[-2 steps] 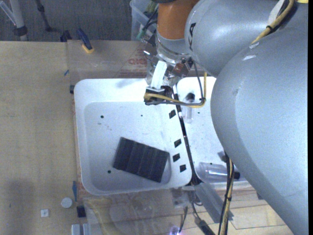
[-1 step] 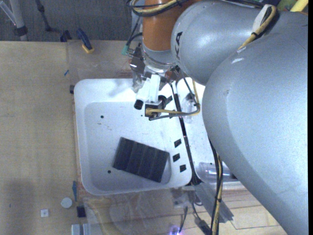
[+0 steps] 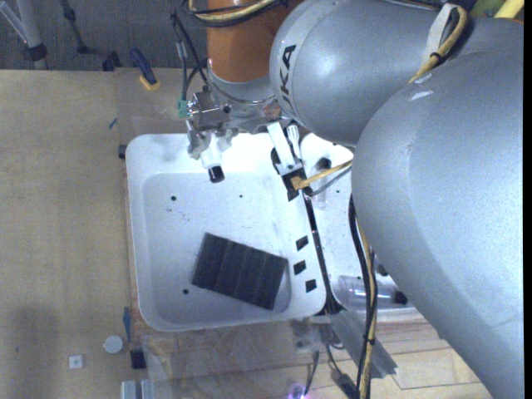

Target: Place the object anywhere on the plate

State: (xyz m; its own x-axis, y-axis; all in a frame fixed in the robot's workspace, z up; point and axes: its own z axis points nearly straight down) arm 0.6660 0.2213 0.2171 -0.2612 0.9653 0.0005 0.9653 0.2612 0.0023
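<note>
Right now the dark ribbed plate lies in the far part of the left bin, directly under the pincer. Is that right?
Not quite. In the camera view the dark ribbed plate lies in the near part of the left bin, away from the pincer, which hangs over the bin's far part.

A shallow white plastic bin [image 3: 150, 248] sits on the pale wooden bench [image 3: 58, 223]. A dark ribbed rectangular plate [image 3: 239, 270] lies tilted on its floor, toward the near wall. The grey arm with the orange band [image 3: 237, 32] hangs over the bin's far edge (cables trailing), its gripper [image 3: 249, 165] well above the plate.
</note>
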